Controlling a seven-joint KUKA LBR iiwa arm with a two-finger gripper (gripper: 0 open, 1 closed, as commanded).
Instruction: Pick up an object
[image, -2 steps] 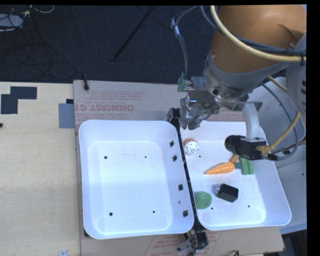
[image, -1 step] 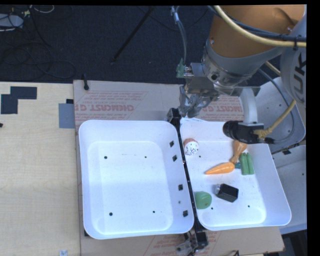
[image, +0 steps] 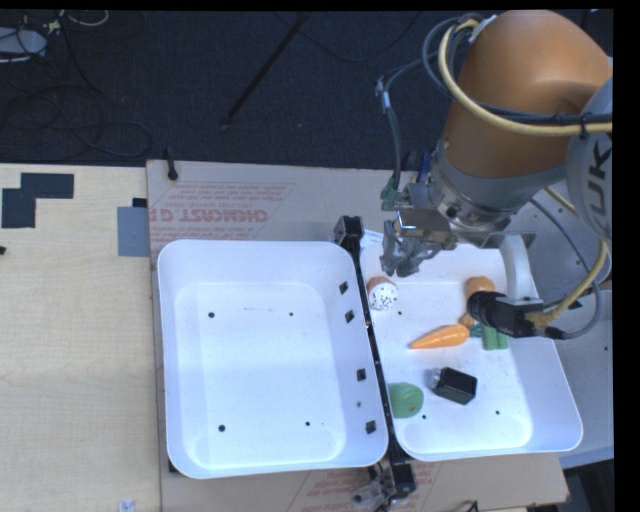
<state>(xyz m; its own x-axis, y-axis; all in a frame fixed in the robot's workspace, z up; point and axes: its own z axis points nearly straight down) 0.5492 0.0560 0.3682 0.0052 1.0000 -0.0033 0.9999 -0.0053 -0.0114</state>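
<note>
A small white ball (image: 382, 295) flecked with dark specks, with an orange patch on its upper edge, lies in the right bin (image: 520, 425), close to the wall it shares with the left bin (image: 185, 300). The gripper (image: 404, 262) hangs just above and to the right of the ball, not touching it; whether it is open or closed cannot be told from this angle.

Near the middle of the right bin lies an orange toy carrot (image: 440, 338), its tip pointing towards the left bin. Beside its thick end sits a small green piece (image: 494, 340), and above that an orange rounded thing (image: 480, 287). Nearer the front lie a green round object (image: 406, 400) and a black block (image: 455, 385), close together but apart.

The left bin shows a white floor with a few dark holes. Both bins rest on printed cardboard (image: 250, 205) on the pale table (image: 80, 350).
</note>
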